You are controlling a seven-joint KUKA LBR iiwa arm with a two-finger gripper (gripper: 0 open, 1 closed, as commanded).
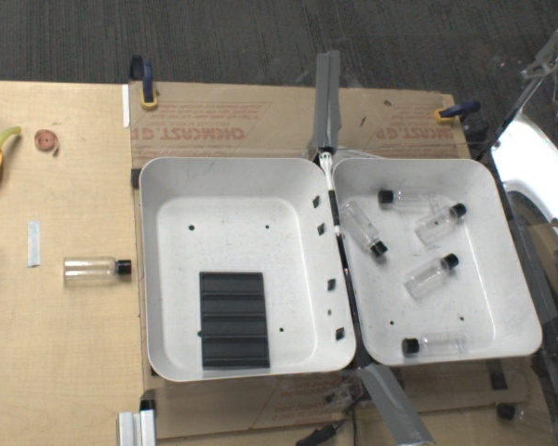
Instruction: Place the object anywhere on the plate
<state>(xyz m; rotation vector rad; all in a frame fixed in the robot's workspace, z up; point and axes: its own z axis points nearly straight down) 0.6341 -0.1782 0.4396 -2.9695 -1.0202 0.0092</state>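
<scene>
Clear vials (426, 275) (five) in right bin (511, 249)

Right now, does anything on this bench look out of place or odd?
One thing: a clear vial with a black cap lies on its side on the wooden bench top, left of the left bin, while five similar vials lie scattered in the right bin. Nothing looks spilled or broken.
</scene>
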